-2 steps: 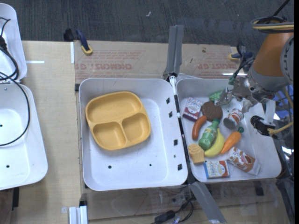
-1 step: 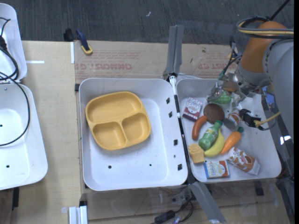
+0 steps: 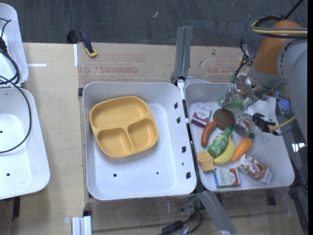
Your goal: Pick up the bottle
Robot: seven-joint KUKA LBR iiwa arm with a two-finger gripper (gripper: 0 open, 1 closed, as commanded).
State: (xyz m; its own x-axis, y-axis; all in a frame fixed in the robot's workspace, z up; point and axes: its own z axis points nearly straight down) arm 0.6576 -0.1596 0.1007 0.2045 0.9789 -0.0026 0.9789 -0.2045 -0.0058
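The bottle point(image 3: 219, 141) is small and green with a yellow label. It lies tilted in the middle of the right bin point(image 3: 283, 153), between a red sausage point(image 3: 209, 132) and a banana point(image 3: 226, 152). My gripper point(image 3: 238, 95) hangs over the bin's far right part, up and to the right of the bottle and well apart from it. It sits above a pale green item point(image 3: 229, 101) at the bin's back. The grey arm with its orange band point(image 3: 274, 45) reaches in from the right.
Around the bottle lie a brown round item point(image 3: 224, 117), a carrot point(image 3: 241, 149), a small red carton point(image 3: 201, 114), a cheese wedge point(image 3: 205, 160) and two juice cartons point(image 3: 227, 177). A yellow divided plate point(image 3: 123, 125) rests in the left bin point(image 3: 142, 180).
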